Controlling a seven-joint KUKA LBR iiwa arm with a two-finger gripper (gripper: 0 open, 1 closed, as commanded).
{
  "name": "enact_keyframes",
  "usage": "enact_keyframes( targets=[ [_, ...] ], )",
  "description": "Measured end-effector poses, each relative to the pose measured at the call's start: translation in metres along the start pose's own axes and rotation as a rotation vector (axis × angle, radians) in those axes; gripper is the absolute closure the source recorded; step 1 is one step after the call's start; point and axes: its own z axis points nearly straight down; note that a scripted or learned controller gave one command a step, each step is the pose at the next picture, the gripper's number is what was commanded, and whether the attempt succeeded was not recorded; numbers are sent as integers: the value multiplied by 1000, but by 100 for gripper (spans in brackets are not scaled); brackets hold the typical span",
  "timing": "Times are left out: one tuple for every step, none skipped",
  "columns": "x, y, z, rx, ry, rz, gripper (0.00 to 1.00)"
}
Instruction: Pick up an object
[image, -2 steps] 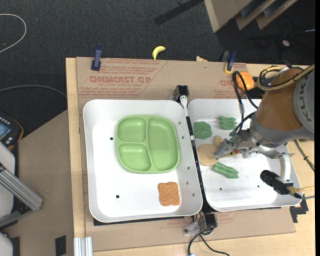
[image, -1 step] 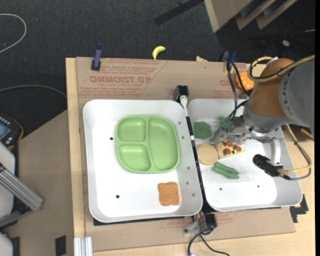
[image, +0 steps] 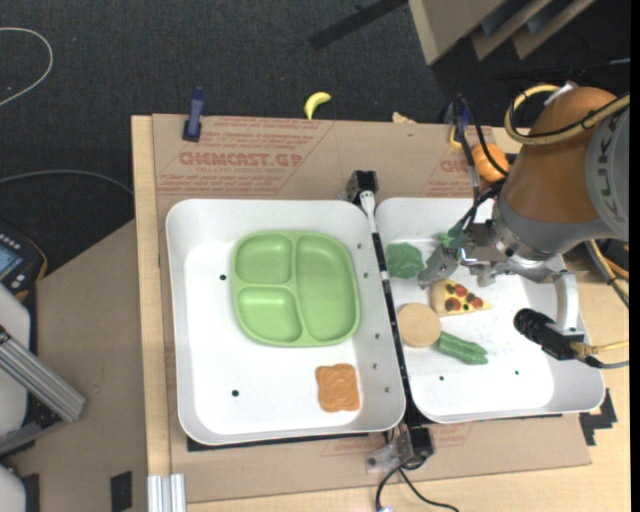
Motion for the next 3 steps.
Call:
enact_keyframes(
  targets=[
    [79,-21,7,13,3,-2,0],
    [29,-18,-218,-13,-4,7,0],
    [37,-25,-353,-13,-2,4,0]
  ],
)
